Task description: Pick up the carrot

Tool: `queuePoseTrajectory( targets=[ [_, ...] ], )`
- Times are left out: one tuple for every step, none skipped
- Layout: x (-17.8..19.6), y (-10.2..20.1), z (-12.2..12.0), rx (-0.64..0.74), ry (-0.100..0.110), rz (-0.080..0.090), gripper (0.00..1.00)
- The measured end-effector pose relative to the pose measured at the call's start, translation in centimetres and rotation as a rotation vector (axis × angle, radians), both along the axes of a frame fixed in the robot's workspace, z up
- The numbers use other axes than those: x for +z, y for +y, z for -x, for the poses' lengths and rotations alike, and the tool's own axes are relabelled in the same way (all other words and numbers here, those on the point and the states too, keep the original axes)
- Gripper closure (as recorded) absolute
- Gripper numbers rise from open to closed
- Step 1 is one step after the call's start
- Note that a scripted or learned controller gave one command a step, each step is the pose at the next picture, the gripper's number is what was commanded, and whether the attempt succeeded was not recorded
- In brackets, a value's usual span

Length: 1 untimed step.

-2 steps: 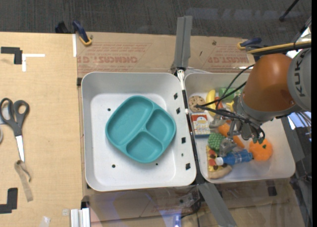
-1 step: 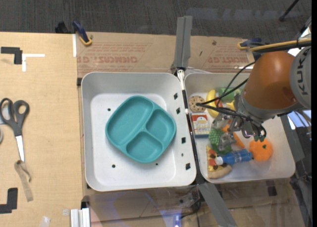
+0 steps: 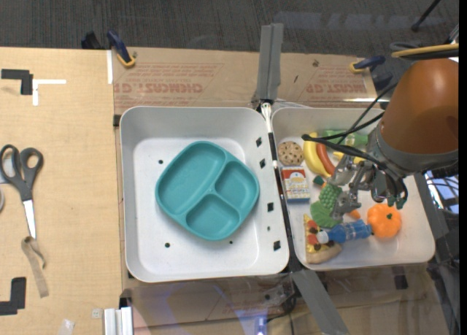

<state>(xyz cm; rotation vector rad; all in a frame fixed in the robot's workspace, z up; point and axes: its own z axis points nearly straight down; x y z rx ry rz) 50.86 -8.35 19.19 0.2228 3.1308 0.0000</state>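
Looming nearest the lens, the arm's orange band (image 3: pixel 427 104) is hanging over the right bin (image 3: pixel 416 249). Its gripper (image 3: pixel 355 187) is sitting among toys; whether it is gripping anything, I cannot tell. Peeking out at ten o'clock of it, the carrot (image 3: pixel 326 162) is looking light, stiff and slick; its middle is probably offering the best hold. Clutter is crowding it on white plastic.

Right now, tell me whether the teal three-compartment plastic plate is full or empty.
Empty: the teal three-compartment plastic plate lies flat in the left white bin, all three compartments showing bare teal.
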Motion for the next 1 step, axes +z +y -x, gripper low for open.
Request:
queuePoseTrajectory(
  targets=[
    [7.76, -6.44, -2.46, 0.188, -0.001, 0.001, 1.00]
  ],
)
